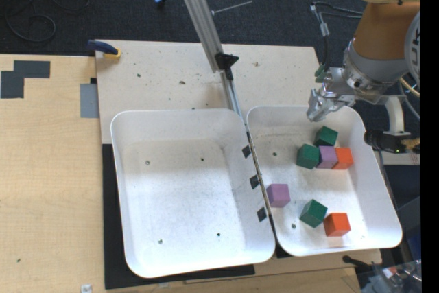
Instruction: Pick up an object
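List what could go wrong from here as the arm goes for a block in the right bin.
1. The nearest blocks are packed together: a green block, another green block, a purple block and an orange block touch or nearly touch, so the gripper may push them instead of gripping one.
2. The gripper hovers near the right bin's far rim; a straight descent might clip it.

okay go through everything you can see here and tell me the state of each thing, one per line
hand: raised over the right bin's far edge, nothing visibly between its fingers
right bin: holds seven blocks
left bin: sits beside the right bin
green block: touching the cluster behind it
green, purple, orange cluster: three blocks packed in a row
lone purple block: apart, near the divider
near green block: tilted, beside the near orange block
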{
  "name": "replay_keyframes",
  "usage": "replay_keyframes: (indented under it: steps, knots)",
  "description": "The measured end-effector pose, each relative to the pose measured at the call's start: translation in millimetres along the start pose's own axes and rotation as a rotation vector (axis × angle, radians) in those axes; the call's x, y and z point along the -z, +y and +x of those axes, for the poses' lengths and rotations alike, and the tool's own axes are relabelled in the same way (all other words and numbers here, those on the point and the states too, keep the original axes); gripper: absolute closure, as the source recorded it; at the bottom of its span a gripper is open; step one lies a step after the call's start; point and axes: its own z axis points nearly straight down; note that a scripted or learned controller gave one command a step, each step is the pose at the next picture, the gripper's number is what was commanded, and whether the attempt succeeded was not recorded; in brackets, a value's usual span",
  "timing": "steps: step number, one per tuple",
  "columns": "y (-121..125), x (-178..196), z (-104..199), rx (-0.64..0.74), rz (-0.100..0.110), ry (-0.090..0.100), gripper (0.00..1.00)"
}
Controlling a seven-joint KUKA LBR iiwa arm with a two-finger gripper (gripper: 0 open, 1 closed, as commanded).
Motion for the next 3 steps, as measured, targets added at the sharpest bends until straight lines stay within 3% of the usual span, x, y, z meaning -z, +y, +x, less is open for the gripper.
replay_keyframes:
  steps: [1,3]
  knots:
    - [-25.7,-14.2,40.9,-0.002,0.001,-0.001,1.00]
    - [-54.4,-37.7,125.3,0.000,0.000,-0.001,1.00]
